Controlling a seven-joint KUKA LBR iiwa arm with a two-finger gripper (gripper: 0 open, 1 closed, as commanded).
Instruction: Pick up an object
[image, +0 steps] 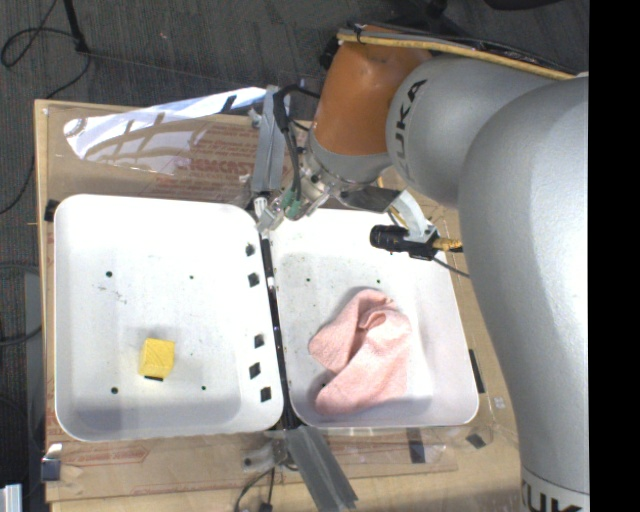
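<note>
Pink cloth (365, 350) lies crumpled in the right bin (440, 290), toward its near half, bunched into soft folds with a raised ridge running through its middle. It looks light and limp, so it should sag and trail when lifted, not come up as 1 stiff piece; a pinch on the raised fold near the middle seems the surest hold, since a flat edge would likely slip away against the smooth bin floor. In the left bin (90, 250), well apart from the cloth, sits 1 small yellow block (157, 358), which looks like a spongy cube, light and slightly squashy, easy to take across 2 opposite sides. The hand (275, 205) hangs over the far end of the divider between the 2 bins, near the back rims, away from both objects. Whether it is apart or together I cannot tell, as the wrist and cabling crowd it. Nothing appears between its tips, so the pick is judged not yet begun.
</note>
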